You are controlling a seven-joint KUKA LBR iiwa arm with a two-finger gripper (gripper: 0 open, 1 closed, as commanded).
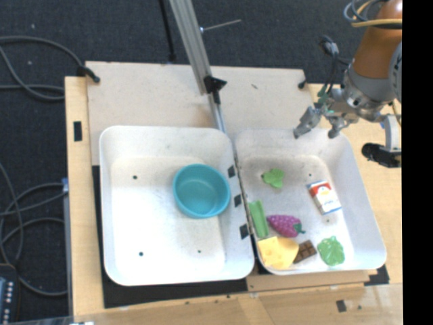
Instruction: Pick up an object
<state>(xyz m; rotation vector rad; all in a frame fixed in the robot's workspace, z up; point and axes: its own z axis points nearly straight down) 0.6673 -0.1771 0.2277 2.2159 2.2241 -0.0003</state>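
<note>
Gripper (316, 122) hangs spread wide and holding nothing over the far rim of the right bin (365, 188), well apart from every toy. Candidates lie lower in that bin: green lettuce piece (273, 177), small carton (324, 197), purple grapes (284, 224). Descending here would likely strike the rim or close on air, and the crowded near corner invites a double or glancing grab.

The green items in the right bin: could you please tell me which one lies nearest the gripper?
The small green leafy piece at the upper middle of the right bin lies closest to the gripper. The green stick and the green lump sit farther down toward the front.
</note>
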